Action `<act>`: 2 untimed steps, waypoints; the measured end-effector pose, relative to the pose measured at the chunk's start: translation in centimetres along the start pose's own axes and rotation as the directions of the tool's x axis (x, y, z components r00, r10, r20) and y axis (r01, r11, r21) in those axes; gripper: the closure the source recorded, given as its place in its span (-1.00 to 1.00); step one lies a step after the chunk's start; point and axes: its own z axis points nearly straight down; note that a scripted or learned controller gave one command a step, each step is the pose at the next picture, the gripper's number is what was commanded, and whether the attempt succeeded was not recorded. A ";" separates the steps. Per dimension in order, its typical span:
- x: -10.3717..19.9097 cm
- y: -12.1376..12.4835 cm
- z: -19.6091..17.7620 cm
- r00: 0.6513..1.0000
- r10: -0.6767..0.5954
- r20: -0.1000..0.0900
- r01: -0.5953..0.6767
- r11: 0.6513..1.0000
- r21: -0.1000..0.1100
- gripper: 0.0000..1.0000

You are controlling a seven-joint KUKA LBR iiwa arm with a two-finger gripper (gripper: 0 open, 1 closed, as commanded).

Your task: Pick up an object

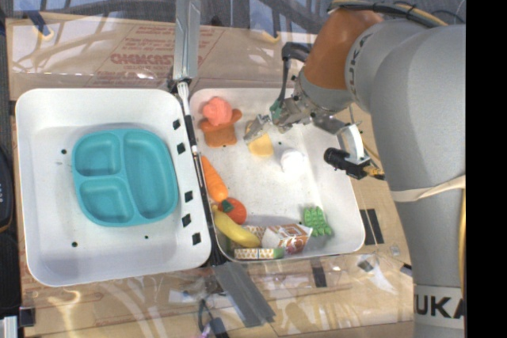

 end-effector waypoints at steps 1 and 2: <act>0.5 0.1 1.1 1.000 -0.013 0.000 0.013 1.000 0.001 -1.00; 0.5 0.2 0.0 1.000 -0.014 -0.001 0.014 1.000 0.000 1.00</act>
